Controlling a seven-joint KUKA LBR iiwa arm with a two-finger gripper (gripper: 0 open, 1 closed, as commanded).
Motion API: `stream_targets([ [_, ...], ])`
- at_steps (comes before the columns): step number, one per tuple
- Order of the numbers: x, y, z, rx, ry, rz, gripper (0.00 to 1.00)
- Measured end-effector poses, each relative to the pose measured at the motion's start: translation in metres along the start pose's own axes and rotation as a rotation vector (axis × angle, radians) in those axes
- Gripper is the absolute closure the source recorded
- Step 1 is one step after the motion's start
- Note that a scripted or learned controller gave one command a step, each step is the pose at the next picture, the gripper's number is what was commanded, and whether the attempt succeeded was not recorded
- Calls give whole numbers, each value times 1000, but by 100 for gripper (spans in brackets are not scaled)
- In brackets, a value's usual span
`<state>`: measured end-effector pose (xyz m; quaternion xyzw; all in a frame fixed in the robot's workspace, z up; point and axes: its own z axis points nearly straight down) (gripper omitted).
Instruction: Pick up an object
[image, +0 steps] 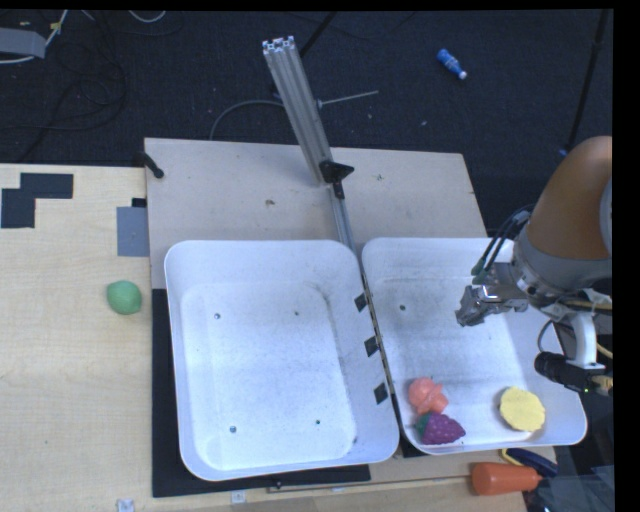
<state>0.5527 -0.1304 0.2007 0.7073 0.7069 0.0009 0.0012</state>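
The gripper (478, 306) hangs over the right bin (440, 262), fingers' state unreadable, carrying nothing visible. The orange toy (428, 394), purple toy (441, 429) and yellow disc (522, 409) lie along the bin's near edge, probably the intended targets.

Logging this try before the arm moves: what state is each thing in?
gripper: over the right bin, nothing visibly held
orange piece: lying in right bin, touching the purple piece
yellow piece: lying in right bin, apart
green ball: resting on the bench, outside the bins
left bin: flat on bench
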Motion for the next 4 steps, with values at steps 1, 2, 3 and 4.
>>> stream_targets([
  [1,57,-14,-13,2,1,-4,100],
  [2,114,-20,-10,4,2,-5,100],
  [3,158,-37,-25,2,1,-3,100],
  [4,215,-38,-31,3,1,-5,100],
])
